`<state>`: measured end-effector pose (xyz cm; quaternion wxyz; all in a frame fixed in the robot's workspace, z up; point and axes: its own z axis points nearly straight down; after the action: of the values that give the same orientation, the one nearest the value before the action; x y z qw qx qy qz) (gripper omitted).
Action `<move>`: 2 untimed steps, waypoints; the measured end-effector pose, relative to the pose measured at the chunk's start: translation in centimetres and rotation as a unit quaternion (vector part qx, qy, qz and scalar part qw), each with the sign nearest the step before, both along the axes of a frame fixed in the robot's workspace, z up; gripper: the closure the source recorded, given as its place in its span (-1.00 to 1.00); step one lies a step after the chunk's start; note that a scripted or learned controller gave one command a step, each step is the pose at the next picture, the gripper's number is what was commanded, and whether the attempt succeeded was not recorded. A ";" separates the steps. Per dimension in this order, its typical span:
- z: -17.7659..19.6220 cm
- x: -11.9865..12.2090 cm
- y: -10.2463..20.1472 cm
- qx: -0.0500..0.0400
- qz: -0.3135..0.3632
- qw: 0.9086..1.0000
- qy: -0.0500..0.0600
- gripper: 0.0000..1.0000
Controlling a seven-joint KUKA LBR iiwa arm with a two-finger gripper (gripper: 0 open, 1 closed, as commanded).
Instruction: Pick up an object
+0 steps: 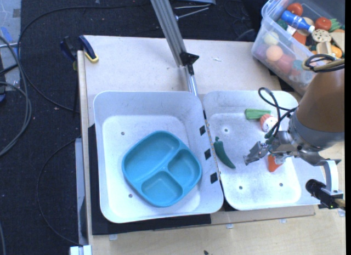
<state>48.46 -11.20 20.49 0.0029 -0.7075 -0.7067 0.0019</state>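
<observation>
Over the right bin (241,196), the gripper (258,154), jaws apart and empty, should settle squarely over the orange piece (272,164) before closing.

no text, label, brand, number or sign can be read on the bench (137,67), the bins or the toys in them.
</observation>
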 end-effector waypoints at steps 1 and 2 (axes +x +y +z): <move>-4.4 0.2 0.1 0.000 0.000 1.000 -0.001 -1.00; -8.8 0.5 0.3 -0.002 -0.002 1.000 -0.002 -1.00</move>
<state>48.93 -10.87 11.66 0.0003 -0.7086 -0.7056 0.0023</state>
